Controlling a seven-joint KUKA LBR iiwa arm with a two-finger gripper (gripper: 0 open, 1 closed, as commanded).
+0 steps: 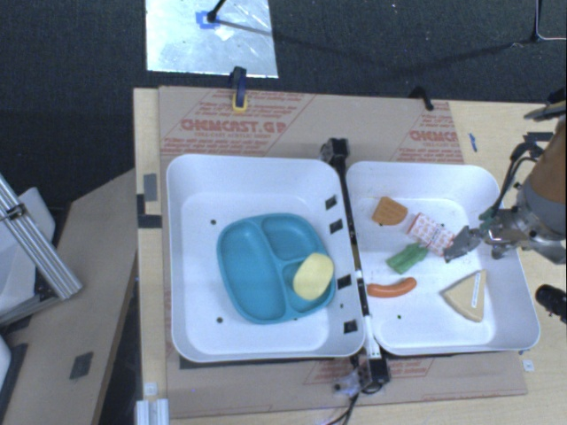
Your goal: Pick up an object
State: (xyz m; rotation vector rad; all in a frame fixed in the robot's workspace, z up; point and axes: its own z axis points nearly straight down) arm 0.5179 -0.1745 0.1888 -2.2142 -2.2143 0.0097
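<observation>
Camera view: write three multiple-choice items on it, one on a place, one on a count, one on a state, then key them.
1. Where does the yellow lemon-like object lie?
A. on the blue tray
B. in the right bin
C. on the cardboard

2. How many loose items lie in the right bin?
A. two
B. five
C. eight

3. How does the blue tray sit?
A. flat in the left bin
B. leaning on a wall
C. upside down

Key: 1 A, it rests in a tray compartment; 2 B, orange piece, patterned packet, green piece, sausage and wedge; 3 A, its compartments face up.

Dark carpet floor (71,78); shiny metal sheet (211,25); cardboard-covered bench (266,118)
</observation>
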